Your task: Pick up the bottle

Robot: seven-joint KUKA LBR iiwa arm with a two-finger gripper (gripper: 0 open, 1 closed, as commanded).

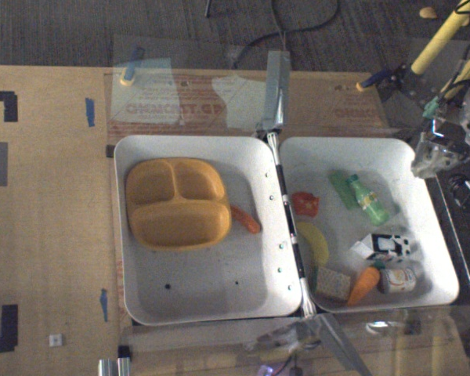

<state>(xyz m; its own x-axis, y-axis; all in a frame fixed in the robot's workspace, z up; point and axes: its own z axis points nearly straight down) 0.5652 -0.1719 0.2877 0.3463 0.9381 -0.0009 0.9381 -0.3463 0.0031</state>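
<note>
Bottle lies on its side in the right bin, apart from the other things. I judge it light, stiff plastic and slippery; I'd take it across its middle. My gripper hovers at the bin's edge.

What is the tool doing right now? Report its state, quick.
Tool: at the right bin's right edge, apart from the green bottle; open or shut cannot be told.
</note>
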